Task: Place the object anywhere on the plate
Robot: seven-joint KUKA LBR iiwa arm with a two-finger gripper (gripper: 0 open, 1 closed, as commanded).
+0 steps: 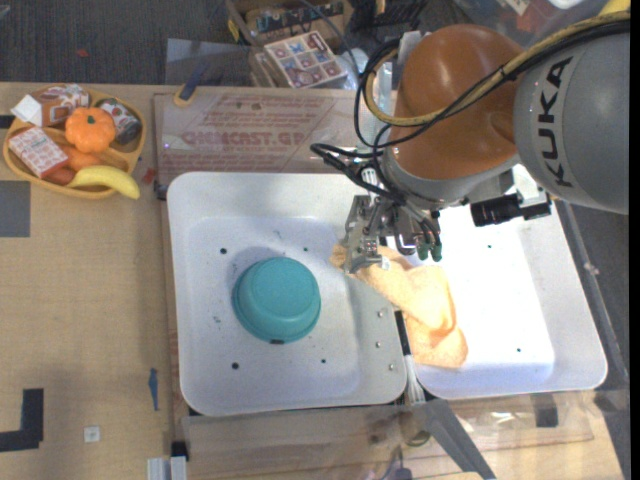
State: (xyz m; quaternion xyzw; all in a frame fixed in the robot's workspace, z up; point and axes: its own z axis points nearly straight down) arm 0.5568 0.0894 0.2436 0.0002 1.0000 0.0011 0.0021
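Observation:
A teal round plate [277, 298] lies in the left bin [200, 218], a little left of its middle. A soft orange-yellow cloth [425, 308] drapes over the divider between the bins, its lower end resting in the right bin [530, 298]. My gripper [362, 254] points down over the right edge of the left bin, just right of the plate. It is shut on the cloth's upper left end, which bunches up between the fingertips. The arm's orange band and grey wrist hide the back of the right bin.
A yellow dish of toy fruit [75, 143] sits on the bench at the far left. A cardboard sheet [250, 133] lies behind the left bin. Boxes and cables crowd the floor at the back. Black cables [345, 158] hang beside the wrist.

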